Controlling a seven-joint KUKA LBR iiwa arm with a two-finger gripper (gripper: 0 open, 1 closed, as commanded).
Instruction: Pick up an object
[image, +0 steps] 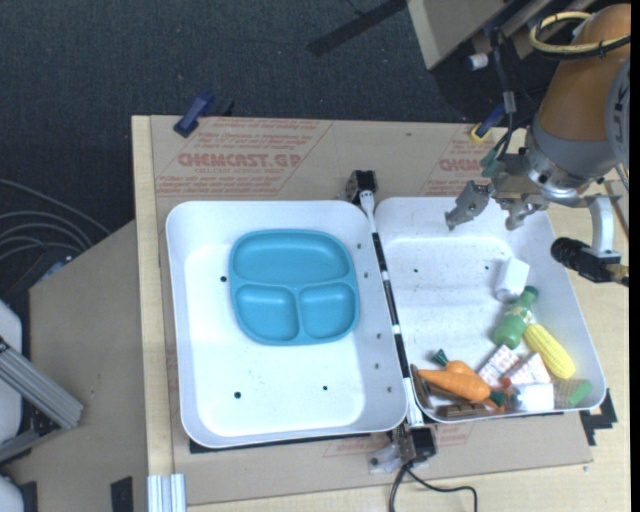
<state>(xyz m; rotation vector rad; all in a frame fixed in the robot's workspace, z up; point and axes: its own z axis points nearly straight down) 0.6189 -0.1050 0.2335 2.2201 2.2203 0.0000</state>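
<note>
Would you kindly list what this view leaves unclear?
- The pile's lower items, camera view: overlapped by the carrot and corn, too small to identify.
- The arm: cut off by the top edge.
- The white block: too small to identify.

One fixed camera looks down aslant on both bins (190, 300).

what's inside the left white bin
A blue divided tray with three compartments lies flat in the left bin. Small dark dots mark the bare floor; whatever is beneath the tray is covered.
</note>
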